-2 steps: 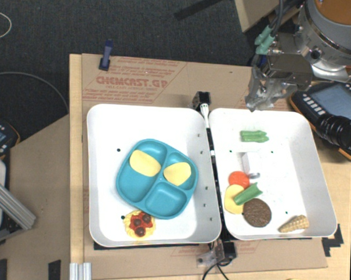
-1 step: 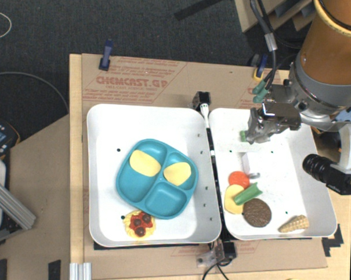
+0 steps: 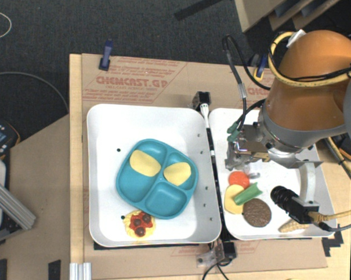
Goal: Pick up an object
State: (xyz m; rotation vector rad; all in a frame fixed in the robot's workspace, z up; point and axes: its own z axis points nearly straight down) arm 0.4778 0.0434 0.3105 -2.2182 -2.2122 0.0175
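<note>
Toy food (image 3: pixel 247 197) fills right bin (image 3: pixel 319 230).

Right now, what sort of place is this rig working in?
Probably a robotics lab bench, not a kitchen: two white bins on a cardboard-covered bench, toy food such as a blue divided plate, and loose cables.

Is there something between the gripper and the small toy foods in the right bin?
Nothing visible does. The gripper hangs just above the round orange-red toy, with bare white bin floor around it.
</note>
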